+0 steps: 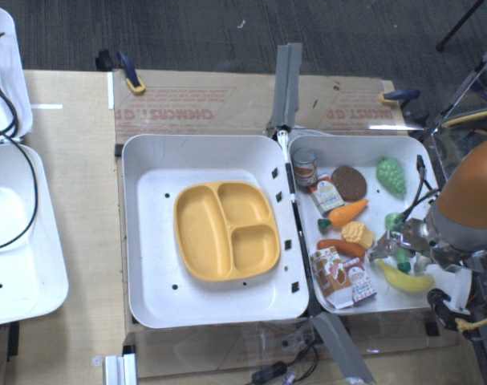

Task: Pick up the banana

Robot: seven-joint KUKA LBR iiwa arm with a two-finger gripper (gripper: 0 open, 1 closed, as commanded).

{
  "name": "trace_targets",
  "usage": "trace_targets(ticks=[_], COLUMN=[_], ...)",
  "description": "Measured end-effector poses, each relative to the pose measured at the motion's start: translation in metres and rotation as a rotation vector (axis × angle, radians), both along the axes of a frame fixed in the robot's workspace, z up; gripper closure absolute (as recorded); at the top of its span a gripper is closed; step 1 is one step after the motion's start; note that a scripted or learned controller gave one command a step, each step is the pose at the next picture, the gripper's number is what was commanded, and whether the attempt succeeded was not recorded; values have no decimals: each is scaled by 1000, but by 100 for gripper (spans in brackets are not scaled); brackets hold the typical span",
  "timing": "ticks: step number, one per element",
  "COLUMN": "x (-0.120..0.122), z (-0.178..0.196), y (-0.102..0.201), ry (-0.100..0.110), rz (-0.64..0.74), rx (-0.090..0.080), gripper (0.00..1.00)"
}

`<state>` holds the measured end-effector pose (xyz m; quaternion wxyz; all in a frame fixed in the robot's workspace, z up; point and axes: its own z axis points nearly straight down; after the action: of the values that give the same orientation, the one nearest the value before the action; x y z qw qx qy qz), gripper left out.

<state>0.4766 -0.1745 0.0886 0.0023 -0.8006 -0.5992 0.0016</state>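
Right shallow white plastic bin (363, 139): holds mixed toy food. Grey two-finger gripper (390, 247): low over the bin's right side, opening not discernible, nothing visibly held. Curved yellow toy banana (405, 278): front right corner, just below the gripper; best approached straight down across its middle, clear of the neighbouring corn cob (356, 233).

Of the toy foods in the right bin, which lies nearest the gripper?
The banana, yellow and curved, lying just below the gripper at the bin's front right. The corn and carrot sit farther left.
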Motion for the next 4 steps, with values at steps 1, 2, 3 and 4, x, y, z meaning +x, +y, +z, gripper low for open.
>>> trace_targets(ticks=[1,2,3,4], x=[0,0,0,1], z=[6,6,0,0], y=[-1,-1,-30,-40], ry=[4,4,0,0], rz=[-4,-4,257,562], rx=[1,1,5,12], gripper=[100,0,0,0])
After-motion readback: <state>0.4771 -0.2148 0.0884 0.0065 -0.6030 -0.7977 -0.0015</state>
